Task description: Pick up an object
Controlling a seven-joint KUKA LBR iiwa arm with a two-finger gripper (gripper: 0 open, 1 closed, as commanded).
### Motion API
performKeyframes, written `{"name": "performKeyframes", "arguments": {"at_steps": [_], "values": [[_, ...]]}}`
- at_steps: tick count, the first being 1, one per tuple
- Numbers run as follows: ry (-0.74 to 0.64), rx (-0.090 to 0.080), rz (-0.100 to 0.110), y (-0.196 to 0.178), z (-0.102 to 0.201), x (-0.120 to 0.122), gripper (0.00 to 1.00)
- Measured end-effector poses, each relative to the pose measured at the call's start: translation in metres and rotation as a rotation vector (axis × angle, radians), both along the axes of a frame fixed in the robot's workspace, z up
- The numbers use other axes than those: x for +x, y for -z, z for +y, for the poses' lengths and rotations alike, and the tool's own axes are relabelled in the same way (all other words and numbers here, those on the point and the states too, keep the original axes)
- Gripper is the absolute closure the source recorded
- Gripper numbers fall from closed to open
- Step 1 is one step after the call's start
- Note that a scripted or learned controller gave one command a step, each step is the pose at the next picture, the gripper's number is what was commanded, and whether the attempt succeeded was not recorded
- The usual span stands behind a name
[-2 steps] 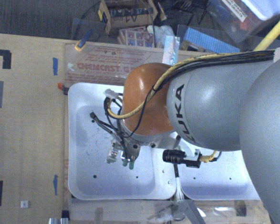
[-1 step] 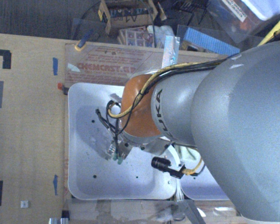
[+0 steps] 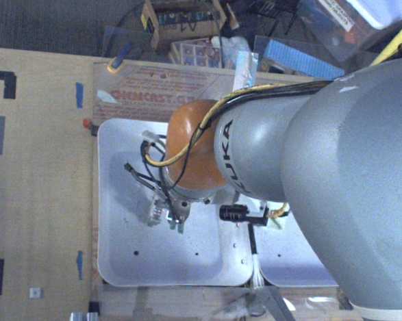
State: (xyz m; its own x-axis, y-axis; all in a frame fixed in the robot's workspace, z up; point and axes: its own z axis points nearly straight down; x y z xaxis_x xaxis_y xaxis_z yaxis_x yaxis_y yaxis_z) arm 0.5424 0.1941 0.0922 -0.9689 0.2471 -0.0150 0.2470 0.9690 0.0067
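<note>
Low over the left bin [image 3: 122, 257], the gripper [image 3: 167, 217] hangs near the bin's middle, its tip close to the white floor. The grey arm [image 3: 305, 150] reaches in from the right across the right bin [image 3: 296, 266], and its orange band [image 3: 191, 149] sits just above the wrist. Whether the jaws are spread or pressed together cannot be told, as the tip is small and blurred. Any object under the gripper is hidden by the wrist, so I cannot tell where it lies.
</note>
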Motion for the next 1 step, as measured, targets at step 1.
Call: {"name": "performKeyframes", "arguments": {"at_steps": [1], "values": [[-0.042,0.003,-0.003,-0.0007,0.0273,-0.0493,1.0]]}}
